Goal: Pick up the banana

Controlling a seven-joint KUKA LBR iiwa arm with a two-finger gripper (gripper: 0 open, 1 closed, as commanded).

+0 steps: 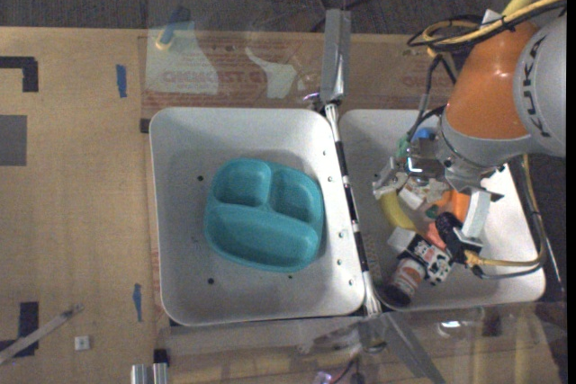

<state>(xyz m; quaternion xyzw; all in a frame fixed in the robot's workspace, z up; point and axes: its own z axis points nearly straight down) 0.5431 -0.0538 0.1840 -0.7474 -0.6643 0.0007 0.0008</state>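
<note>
The banana (393, 211) lies in the right bin (360, 148), near its left wall. Just a short yellow stretch of it shows, because the arm's wrist covers the rest. My gripper (407, 186) hangs low over the right bin, directly above and slightly right of the banana's visible part. The grey arm with its orange band (481, 99) reaches in from the upper right and hides much of that bin.
A teal divided plate (264, 214) sits in the left bin (180, 148). In the right bin, a small dark can with a label (409, 274) lies near the front, with an orange object (447, 225) beside it. A metal divider (346, 193) separates the bins. Cables trail at the right.
</note>
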